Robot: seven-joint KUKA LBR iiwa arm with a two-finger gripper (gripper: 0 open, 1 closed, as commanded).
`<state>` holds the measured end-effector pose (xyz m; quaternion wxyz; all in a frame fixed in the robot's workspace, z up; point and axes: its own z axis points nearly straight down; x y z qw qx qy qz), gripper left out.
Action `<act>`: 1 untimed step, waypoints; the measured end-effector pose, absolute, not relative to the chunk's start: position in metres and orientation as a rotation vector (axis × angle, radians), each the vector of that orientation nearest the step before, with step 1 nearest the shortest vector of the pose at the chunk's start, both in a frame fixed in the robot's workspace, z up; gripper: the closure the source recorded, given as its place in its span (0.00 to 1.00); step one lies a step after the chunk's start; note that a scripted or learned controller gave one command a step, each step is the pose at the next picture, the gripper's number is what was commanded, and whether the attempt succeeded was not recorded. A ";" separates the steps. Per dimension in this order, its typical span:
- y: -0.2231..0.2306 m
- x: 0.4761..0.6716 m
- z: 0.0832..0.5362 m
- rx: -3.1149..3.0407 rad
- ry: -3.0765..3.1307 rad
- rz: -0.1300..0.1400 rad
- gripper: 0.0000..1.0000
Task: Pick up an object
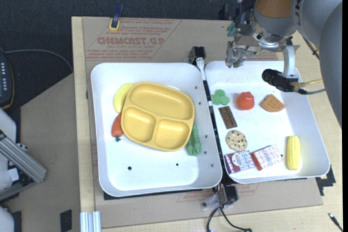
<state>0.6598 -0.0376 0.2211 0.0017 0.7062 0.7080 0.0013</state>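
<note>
My gripper (pixel 236 58) hangs over the back left corner of the right bin (pixel 315 133), open, with nothing between its fingers. In front of it in that bin lie a green toy vegetable (pixel 220 98), a red tomato (pixel 245 100), an orange-brown slice (pixel 272 103), a brown chocolate bar (pixel 227 116), a chip cookie (pixel 236 140), two red-and-white packets (pixel 253 159) and a yellow corn cob (pixel 293 152). All of them lie apart from the gripper.
The left bin (pixel 103 117) holds a yellow divided plate (pixel 157 116), with a yellow piece (pixel 120 96) and a red-orange piece (pixel 117 126) at its left and a green piece (pixel 193 142) at its right. A black clip (pixel 197 54) sits on the rim between the bins.
</note>
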 end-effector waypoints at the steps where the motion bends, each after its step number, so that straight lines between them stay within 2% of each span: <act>1: -0.024 0.663 0.217 2.218 2.220 0.002 1.00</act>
